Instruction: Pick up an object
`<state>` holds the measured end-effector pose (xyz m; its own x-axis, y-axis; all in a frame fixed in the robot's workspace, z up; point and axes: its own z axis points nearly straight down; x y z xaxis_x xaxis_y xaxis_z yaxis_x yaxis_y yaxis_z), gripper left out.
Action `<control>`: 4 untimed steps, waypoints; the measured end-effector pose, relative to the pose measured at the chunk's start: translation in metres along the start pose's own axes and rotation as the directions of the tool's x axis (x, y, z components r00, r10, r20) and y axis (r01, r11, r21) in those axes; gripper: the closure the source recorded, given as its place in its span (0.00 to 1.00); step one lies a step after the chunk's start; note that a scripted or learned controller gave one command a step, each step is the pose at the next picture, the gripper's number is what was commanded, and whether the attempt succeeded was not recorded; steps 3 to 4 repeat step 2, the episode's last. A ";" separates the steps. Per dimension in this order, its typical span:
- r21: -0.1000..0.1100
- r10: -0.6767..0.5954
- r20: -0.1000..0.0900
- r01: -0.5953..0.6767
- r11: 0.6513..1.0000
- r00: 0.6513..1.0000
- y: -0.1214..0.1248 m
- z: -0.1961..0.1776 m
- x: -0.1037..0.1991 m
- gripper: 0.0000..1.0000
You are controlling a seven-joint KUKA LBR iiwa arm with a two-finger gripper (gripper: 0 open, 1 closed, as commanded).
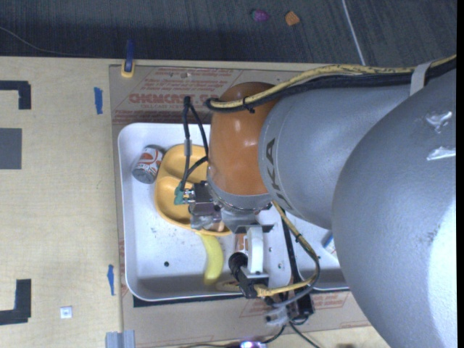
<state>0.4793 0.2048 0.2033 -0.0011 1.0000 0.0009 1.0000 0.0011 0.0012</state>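
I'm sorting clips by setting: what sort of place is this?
Most likely a robotics lab test bench: a grey and orange industrial arm reaches over a white bin holding a banana and a crushed can, and the pale bench carries blue tape marks.

arm [377, 194]: big and grey, comes in from the right, bends down | orange band [235, 147]: sits just above the wrist | wrist [233, 198]: points down | gripper [205, 210]: low under the wrist, mostly hidden by it
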 end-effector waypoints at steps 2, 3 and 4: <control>0.004 0.000 0.001 0.000 1.000 1.000 -0.001 0.017 0.020 1.00; 0.004 0.000 0.001 0.000 1.000 1.000 -0.001 0.017 0.020 1.00; 0.004 0.000 0.001 0.000 1.000 1.000 -0.001 0.017 0.020 1.00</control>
